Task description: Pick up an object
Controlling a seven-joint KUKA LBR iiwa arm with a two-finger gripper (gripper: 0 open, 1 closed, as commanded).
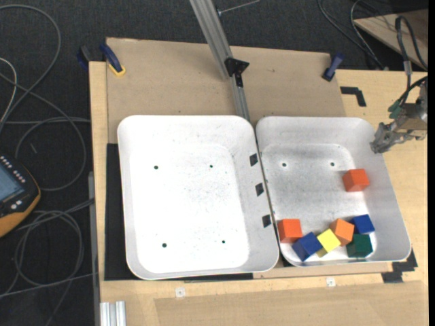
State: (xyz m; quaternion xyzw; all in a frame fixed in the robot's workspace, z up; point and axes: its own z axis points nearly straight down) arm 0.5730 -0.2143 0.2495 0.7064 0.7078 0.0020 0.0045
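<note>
The fingers (382, 141) sit at three o'clock over the right bin's (309, 151) far rim, their opening too small to tell. Nearest, six blocks (327, 236) crowd the bin's front edge at five o'clock, probably hard to separate; a lone orange block (355, 180) lies farther back, an easier pick.

free: left bin (136, 202) floor, upper and middle right bin (299, 131) | obstacles: lone orange cube (355, 180) at right-centre; block cluster (329, 238) along lower right wall; metal pole (217, 39) slanting across top centre
</note>
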